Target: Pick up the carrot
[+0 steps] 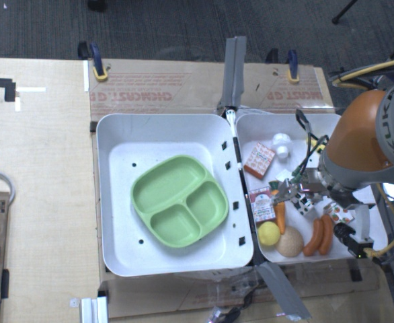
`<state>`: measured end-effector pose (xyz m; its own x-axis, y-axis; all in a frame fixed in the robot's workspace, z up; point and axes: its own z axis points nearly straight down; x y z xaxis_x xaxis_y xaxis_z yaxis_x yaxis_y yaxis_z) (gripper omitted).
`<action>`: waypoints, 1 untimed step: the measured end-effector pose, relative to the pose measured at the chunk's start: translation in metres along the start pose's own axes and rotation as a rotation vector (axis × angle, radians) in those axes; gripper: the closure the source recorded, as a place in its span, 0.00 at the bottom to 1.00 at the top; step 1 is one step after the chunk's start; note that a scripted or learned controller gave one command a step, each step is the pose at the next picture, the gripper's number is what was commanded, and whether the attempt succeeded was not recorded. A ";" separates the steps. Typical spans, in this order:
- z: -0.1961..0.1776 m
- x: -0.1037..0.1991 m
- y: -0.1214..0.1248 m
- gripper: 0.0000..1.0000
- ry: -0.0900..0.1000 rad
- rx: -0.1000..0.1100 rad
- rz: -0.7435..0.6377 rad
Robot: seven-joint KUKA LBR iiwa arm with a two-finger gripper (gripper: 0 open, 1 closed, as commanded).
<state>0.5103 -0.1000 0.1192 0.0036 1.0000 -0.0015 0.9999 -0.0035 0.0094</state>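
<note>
Your carrot (280, 217) lay in the right bin (264, 123), just above the lemon (269, 233). It looked stiff, light and smooth; grip mid-length. I couldn't tell the gripper's (292, 192) state.

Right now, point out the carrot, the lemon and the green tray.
carrot (280, 215): camera view, middle of its orange body, right bin.
lemon (269, 233): camera view, centre of its yellow skin, right bin.
green tray (158, 186): camera view, floor of its largest compartment, left bin.
</note>
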 end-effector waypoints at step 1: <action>0.012 -0.010 -0.020 0.00 -0.022 -0.035 -0.282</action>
<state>0.4902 -0.1097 0.1073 -0.2741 0.9612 -0.0305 0.9606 0.2752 0.0399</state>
